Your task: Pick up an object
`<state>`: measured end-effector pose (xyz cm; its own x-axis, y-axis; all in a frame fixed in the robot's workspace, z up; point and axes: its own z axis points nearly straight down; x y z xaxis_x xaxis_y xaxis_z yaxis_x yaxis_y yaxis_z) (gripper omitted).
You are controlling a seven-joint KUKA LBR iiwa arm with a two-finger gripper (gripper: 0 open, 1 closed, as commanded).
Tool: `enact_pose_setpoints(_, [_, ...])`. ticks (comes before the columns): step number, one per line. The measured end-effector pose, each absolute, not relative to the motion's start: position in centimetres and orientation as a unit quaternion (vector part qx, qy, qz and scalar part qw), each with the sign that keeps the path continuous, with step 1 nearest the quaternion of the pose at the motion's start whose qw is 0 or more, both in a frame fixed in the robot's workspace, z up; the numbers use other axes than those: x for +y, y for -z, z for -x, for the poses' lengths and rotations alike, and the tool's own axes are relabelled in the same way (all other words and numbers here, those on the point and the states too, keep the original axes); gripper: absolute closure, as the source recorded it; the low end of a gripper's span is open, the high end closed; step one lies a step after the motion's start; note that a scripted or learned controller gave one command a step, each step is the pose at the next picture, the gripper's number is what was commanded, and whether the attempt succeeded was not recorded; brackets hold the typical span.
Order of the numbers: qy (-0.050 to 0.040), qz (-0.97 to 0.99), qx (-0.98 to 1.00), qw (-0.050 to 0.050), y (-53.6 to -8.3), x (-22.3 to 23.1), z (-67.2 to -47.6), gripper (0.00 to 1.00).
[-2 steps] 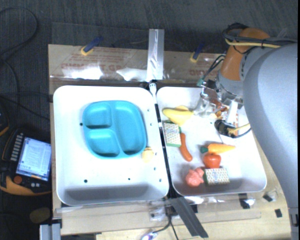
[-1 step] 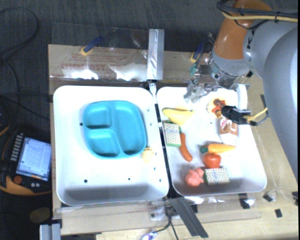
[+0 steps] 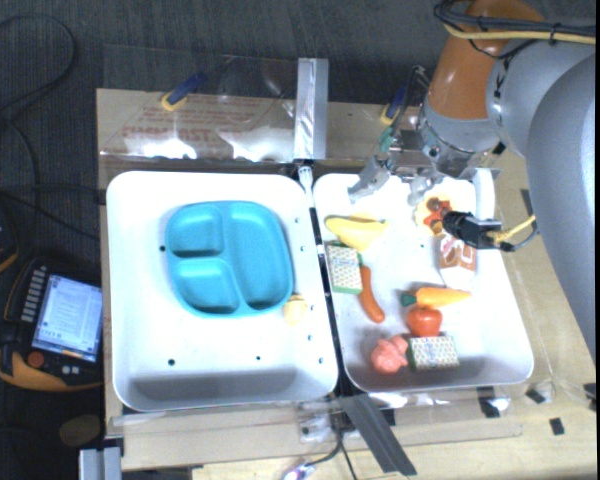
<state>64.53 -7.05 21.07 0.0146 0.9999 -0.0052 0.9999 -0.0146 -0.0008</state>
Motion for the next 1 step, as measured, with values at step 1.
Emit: enact_pose_setpoints(1, [0.0023, -0.66, 0.751, 0.0, -12.78, -10.87, -65.08, 0.0])
